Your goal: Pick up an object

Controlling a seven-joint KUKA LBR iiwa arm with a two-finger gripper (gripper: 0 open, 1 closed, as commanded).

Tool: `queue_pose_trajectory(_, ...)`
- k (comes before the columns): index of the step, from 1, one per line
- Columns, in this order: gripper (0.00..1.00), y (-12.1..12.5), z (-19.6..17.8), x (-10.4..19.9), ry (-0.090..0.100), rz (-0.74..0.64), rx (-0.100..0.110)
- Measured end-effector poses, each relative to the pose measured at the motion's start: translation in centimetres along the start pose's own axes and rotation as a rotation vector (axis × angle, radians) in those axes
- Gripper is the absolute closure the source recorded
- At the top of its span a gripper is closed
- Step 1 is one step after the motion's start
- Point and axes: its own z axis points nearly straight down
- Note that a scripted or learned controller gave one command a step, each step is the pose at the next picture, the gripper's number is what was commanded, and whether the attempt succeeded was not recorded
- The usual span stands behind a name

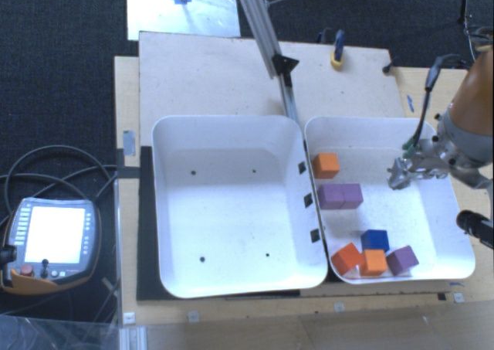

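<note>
Nearest the camera, at the lower left, a grey handheld control pendant with a pale screen [48, 244] lies beside the wooden worktop [231, 70]. On that worktop the left shallow white plastic bin [166, 186] holds no blocks. The right shallow white plastic bin [455, 259] holds them all: a small orange cube [326, 164] near its left wall, a long purple block [340, 195] below it with its long axis running left to right, and a tight cluster at the front edge of an orange block [347, 257], a blue cube [375, 239], a second orange cube [374, 263] and a purple cube [402, 259]. The metal end effector [403, 171] hovers over bare bin floor at the right; whether it is apart or together I cannot tell. The purple block lies just left and slightly forward of it, with open room around, seemingly the easiest pick.
</note>
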Motion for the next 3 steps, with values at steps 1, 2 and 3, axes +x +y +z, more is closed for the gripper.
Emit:
queue_pose_trajectory(1,1.00,-0.5,-0.4,5.7,0.001,-0.001,0.002)
queue_pose_trajectory(2,1.00,-0.9,1.0,10.7,0.001,0.001,0.003)
queue_pose_trajectory(3,1.00,0.2,1.3,15.9,0.001,0.000,0.003)
